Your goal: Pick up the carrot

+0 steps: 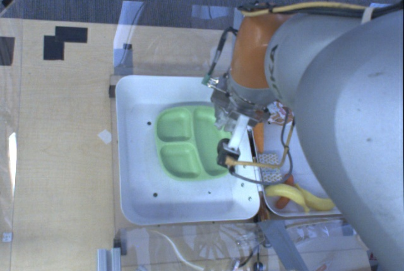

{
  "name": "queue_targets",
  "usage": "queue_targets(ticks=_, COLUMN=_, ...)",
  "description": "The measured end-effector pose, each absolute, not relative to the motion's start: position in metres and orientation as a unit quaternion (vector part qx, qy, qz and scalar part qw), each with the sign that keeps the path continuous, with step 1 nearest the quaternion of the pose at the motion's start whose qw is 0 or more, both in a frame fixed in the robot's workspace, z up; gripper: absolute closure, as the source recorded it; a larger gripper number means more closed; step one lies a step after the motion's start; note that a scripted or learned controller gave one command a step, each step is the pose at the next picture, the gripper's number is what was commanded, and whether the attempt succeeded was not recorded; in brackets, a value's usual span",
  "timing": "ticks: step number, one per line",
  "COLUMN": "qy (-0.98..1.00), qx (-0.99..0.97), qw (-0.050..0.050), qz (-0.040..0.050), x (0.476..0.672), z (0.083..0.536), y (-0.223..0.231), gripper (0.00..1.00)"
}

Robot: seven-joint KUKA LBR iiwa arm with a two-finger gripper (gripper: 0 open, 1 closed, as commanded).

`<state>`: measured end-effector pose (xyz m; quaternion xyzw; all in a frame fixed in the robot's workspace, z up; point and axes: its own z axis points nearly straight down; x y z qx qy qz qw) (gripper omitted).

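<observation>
An orange strip that looks like the carrot (259, 137) lies at the left edge of the right bin (268, 208), mostly hidden under the arm. The gripper (227, 117) hangs below the orange wrist band, over the divider between the two bins and just left of the carrot. It sits above the right edge of the green plate (183, 143). Nothing shows between it and the carrot that tells of contact.
The green divided plate lies in the left bin (136, 137). In the right bin a yellow banana (303, 198) lies over a small red-orange thing (282, 203), with a grey mesh-patterned item (270, 159) above them. The big grey arm covers most of the right bin.
</observation>
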<state>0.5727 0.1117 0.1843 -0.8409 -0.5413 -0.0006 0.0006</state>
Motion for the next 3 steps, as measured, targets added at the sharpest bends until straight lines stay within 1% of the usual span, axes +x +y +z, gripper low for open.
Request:
queue_targets(ticks=1, qy=-0.632, qx=-0.775, qw=-0.001, qz=-0.0018, x=0.488, z=0.252, y=0.046, gripper=1.0)
queue_targets(ticks=2, qy=-0.581, qx=-0.814, qw=-0.001, qz=-0.0003, x=0.532, z=0.184, y=-0.077, gripper=1.0)
queue_targets(ticks=3, qy=-0.479, qx=-0.878, qw=-0.001, qz=-0.0013, x=0.518, z=0.214, y=-0.14, gripper=1.0)
